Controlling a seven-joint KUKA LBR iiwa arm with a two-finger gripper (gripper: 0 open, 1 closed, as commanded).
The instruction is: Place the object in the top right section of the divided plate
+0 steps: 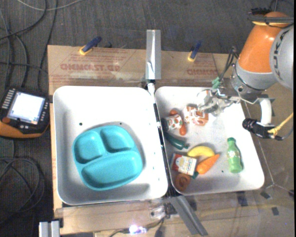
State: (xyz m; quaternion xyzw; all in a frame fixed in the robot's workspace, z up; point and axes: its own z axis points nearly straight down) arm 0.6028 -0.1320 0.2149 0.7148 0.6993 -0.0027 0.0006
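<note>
Plainly, the two white bins are sitting side by side, the left bin (64, 132) carrying the blue divided plate (107, 155) and the right bin (246, 181) carrying every loose toy, so whichever object is meant is lying well apart from its goal with the raised rims between. The arm (266, 43) is reaching in from the right, and its gripper (209, 102) is hanging over the far part of the right bin, just beside a red-and-white piece (195, 113) — whether it is open, closed or gripping anything I cannot tell, since the tool is blurring against the white floor. The risk is lying in the crowding: a rounder red-and-white toy (175, 121) is sitting near that piece, so the tool may be nudging one while reaching for the other. Lower down, the banana (201, 151), carrot (207, 164) and small carton (185, 164) are touching in a cluster, the green bottle (234, 155) apart — a poor pick there would likely be dragging neighbours. The plate's top right section (116, 138) is the smaller target, so a loose release may be landing in the wrong compartment.
</note>
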